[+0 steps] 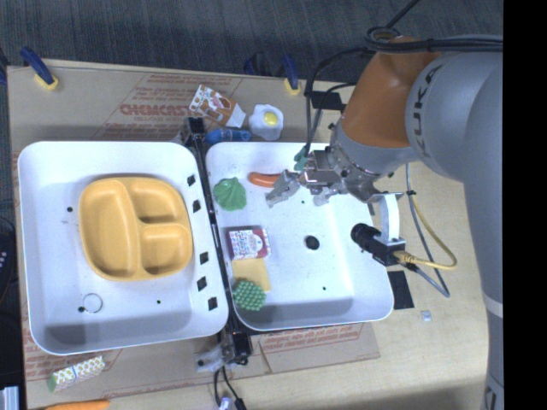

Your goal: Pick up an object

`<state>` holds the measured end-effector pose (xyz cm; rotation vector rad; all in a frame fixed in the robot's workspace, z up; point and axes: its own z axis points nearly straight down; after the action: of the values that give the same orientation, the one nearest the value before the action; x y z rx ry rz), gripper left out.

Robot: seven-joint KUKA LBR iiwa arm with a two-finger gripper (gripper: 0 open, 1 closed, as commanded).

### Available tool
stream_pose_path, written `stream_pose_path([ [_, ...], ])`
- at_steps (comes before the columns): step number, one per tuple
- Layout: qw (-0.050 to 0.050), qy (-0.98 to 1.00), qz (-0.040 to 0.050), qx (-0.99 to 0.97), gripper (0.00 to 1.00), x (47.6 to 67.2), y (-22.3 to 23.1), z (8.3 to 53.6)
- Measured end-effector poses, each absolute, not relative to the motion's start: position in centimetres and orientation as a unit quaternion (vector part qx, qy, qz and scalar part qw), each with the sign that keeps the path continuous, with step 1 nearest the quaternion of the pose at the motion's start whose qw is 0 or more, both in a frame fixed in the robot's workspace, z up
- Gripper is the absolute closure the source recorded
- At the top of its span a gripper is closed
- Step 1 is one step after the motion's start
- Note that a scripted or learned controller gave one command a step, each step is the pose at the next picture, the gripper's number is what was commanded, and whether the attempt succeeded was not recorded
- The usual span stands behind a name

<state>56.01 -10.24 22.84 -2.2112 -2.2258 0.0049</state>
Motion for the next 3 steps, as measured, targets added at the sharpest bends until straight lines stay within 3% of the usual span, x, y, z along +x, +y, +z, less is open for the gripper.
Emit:
stream_pose_path([
  [1, 0.003, -0.714, 0.0023, -0.700, 0.00, 52.5, -9.2, 14.0],
  [2, 0.002, -0.751, 0.0010, -0.660, 0.00, 47.6, -10.1, 9.1],
  [3, 0.001, -0.768, 0.0005, -0.641, 0.00, 55.1, -11.1, 9.2],
])
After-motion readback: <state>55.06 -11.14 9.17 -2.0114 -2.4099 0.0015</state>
